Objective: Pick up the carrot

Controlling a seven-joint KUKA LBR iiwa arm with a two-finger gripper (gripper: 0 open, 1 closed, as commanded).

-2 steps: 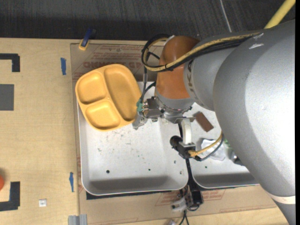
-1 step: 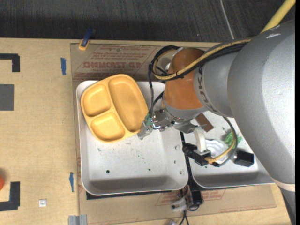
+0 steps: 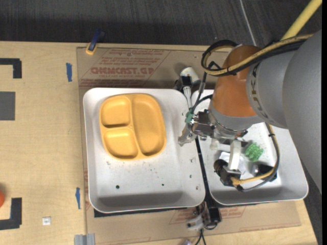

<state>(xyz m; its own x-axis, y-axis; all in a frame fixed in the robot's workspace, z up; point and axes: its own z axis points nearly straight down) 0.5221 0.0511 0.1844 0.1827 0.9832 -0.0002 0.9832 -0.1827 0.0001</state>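
Note:
My gripper (image 3: 195,129) hangs low over the wall between the two white bins, under the grey arm with its orange band (image 3: 232,93). The arm covers most of the right bin (image 3: 291,185). A small green, leafy-looking piece (image 3: 253,151) lies in the right bin just right of the wrist. The left bin (image 3: 138,182) holds a yellow divided plate (image 3: 133,125) in its far half, lying flat with nothing in its compartments.
Both bins sit on a brown cardboard sheet (image 3: 127,68) on the wooden bench. A small orange-red thing (image 3: 1,199) peeks in at the bench's left edge. Blue tape marks (image 3: 69,71) and a blue-yellow clip (image 3: 94,42) lie beyond the bins.

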